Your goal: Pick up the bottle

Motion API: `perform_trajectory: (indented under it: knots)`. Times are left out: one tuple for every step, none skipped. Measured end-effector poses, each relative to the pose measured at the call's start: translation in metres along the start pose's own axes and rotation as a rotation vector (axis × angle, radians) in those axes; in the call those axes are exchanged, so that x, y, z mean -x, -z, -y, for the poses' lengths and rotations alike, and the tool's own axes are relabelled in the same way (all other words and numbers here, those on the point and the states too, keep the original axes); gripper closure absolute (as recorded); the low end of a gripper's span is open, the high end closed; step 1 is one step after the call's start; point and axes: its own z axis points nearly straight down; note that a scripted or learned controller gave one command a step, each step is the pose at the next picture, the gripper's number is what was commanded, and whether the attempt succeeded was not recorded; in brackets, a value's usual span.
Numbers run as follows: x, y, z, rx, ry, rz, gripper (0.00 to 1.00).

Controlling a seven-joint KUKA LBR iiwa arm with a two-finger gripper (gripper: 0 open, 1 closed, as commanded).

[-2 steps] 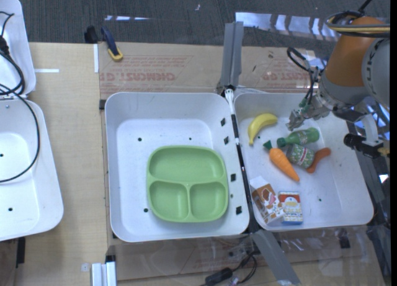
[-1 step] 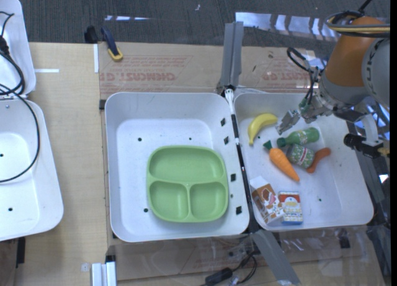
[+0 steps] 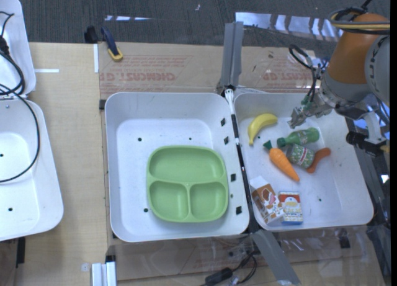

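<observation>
From the camera view above the bench (image 3: 68,148), the right bin (image 3: 347,198) serves as the landmark. The green bottle (image 3: 300,136) lies on its side in the upper middle of that bin, its dark cap pointing toward the divider shared with the left bin (image 3: 124,173). A second, smaller bottle (image 3: 301,155) with a printed label lies just below it, touching or nearly touching. An orange carrot (image 3: 284,162) lies tilted beside this second bottle, on the side nearer the divider. A smaller reddish carrot (image 3: 319,158) rests on the opposite side. A yellow banana (image 3: 260,125) lies in the upper part of the right bin, near the divider. Two small cartons (image 3: 277,207) sit near that bin's lower edge. The end effector (image 3: 302,115) hangs just above the green bottle, near the bin's upper rim; whether it is spread or pressed together cannot be told. A green divided plate (image 3: 187,183) rests in the left bin.
</observation>
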Motion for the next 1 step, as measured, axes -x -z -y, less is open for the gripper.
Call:
perform_trajectory:
  knots:
    - [0.0000,-0.0001,0.0001,0.000,0.000,0.000,0.00]
